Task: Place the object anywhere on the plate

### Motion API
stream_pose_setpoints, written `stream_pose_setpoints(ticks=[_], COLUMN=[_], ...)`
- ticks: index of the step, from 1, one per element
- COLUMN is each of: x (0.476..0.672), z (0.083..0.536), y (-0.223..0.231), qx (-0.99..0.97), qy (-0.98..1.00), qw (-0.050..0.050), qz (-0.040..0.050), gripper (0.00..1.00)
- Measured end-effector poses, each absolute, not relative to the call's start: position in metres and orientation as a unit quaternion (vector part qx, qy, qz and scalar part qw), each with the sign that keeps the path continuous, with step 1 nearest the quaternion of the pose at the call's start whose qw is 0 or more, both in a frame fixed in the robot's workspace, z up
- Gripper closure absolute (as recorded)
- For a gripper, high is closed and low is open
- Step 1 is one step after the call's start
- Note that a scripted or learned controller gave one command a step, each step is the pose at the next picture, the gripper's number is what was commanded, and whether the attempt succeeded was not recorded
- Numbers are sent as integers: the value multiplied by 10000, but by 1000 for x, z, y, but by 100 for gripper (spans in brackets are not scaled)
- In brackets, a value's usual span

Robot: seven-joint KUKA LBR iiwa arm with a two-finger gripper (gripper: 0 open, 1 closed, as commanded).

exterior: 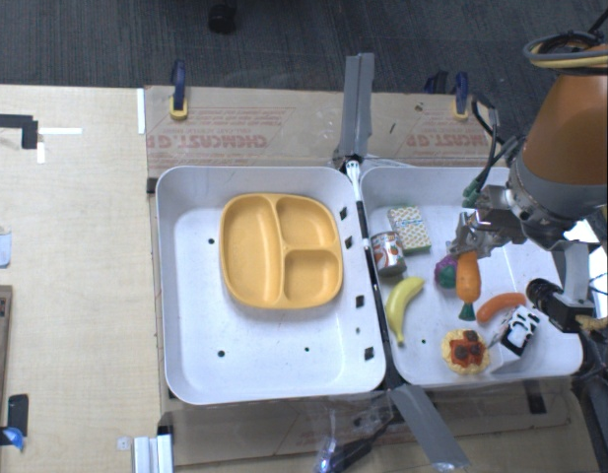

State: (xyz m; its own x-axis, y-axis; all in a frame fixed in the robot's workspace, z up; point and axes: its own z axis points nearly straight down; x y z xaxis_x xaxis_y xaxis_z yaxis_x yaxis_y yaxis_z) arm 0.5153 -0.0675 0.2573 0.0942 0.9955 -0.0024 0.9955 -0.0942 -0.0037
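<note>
Two white bins sit side by side. The left bin (185, 343) holds one yellow plate (281, 250), three compartments, lying toward its 12 o'clock side with bare floor all round and the widest stretch at 6 o'clock. The right bin (565, 363) is crowded: one can (387, 252) near the divider, one green-patterned box (410, 229) at the can's 1 o'clock, one banana (402, 304) at the can's 6 o'clock, one purple-and-green piece (446, 272), one carrot (467, 282), one orange sausage-like piece (501, 306), one pizza slice (465, 351) and one black-and-white item (521, 331).

The gripper (473, 239) hangs at the carrot's 12 o'clock, right at its top end; whether it is clenched or released cannot be told. The carrot's long axis runs 12 to 6, green end at 6, purple piece touching at its 9 o'clock. The bin's 12 o'clock strip is open.
</note>
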Motion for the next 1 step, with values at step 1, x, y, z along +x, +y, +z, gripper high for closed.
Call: stream_pose_setpoints(ticks=[1], x=[536], z=[244], y=[41], qx=[-7809], qy=[-6247], qw=[6], qz=[23], gripper=[100])
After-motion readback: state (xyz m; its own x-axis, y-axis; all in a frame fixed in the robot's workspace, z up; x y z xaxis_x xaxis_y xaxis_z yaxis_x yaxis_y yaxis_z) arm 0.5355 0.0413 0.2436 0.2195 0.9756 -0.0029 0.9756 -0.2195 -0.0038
